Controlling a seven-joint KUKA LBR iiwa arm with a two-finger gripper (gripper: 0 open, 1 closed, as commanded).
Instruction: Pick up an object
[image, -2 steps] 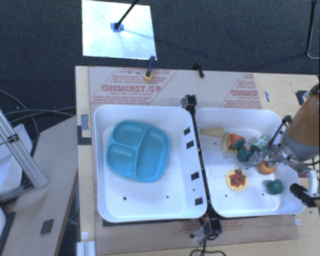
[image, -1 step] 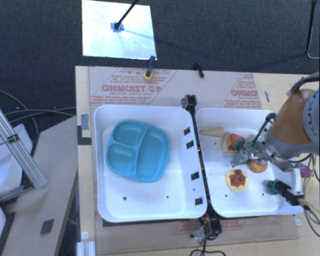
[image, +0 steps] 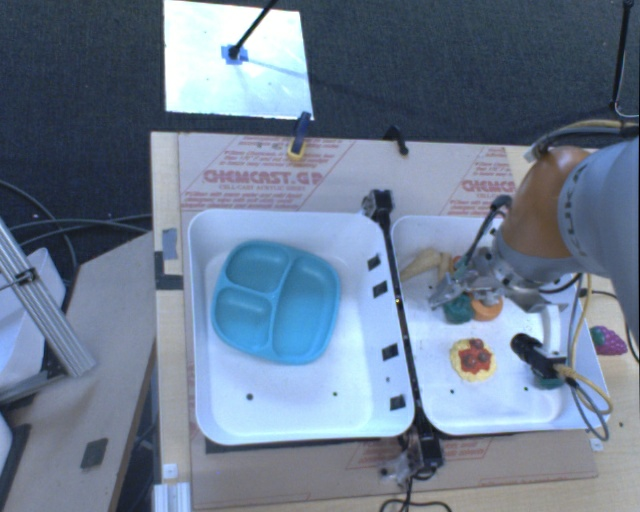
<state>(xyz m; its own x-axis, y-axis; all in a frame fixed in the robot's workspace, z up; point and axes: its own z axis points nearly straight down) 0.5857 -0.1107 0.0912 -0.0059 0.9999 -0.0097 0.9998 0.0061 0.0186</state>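
1. A bench (image: 270, 165) topped with printed cardboard stands on dark carpet.
2. The left bin (image: 300, 415) carries a blue divided plate (image: 275, 301) near its middle.
3. The right bin (image: 500, 410) carries the small toys.
4. The grey arm (image: 590, 210) reaches over the right bin's far right corner.
5. The gripper (image: 452, 292) hangs low near that bin's far edge; how wide it stands, I cannot tell.
6. A beige piece (image: 422, 264) lies by the far left corner.
7. A teal and orange toy (image: 472, 307) sits just beside the gripper.
8. A small pizza toy (image: 473, 359) lies toward the near edge.
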